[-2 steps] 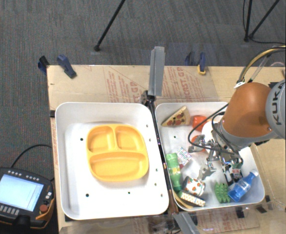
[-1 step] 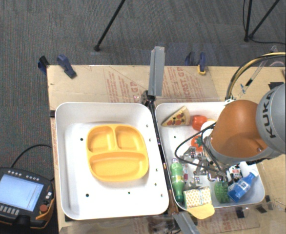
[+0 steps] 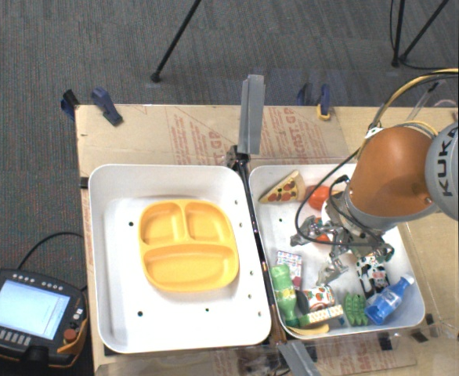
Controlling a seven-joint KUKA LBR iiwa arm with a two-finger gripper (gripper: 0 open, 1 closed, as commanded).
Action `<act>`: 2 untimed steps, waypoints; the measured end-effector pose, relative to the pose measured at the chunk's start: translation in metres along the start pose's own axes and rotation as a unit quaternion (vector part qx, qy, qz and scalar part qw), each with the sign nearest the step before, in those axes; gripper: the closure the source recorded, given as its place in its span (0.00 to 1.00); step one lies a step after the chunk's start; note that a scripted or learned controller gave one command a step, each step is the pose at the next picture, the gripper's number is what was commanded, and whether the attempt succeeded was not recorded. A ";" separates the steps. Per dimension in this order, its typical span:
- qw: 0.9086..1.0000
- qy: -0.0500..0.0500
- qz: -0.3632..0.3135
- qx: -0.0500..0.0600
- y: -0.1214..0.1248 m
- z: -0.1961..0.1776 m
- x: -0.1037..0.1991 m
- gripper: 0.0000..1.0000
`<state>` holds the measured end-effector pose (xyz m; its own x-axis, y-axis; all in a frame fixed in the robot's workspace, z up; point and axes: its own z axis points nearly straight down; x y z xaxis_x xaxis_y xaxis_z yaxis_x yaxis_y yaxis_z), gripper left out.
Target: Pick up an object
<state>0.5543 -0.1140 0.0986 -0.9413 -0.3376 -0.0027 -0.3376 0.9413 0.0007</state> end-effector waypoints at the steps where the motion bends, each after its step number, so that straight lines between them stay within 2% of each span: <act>1: 0.997 0.000 0.077 -0.001 -0.005 0.011 -0.055 0.00; 2: 0.997 -0.002 0.078 -0.001 -0.005 0.000 -0.057 1.00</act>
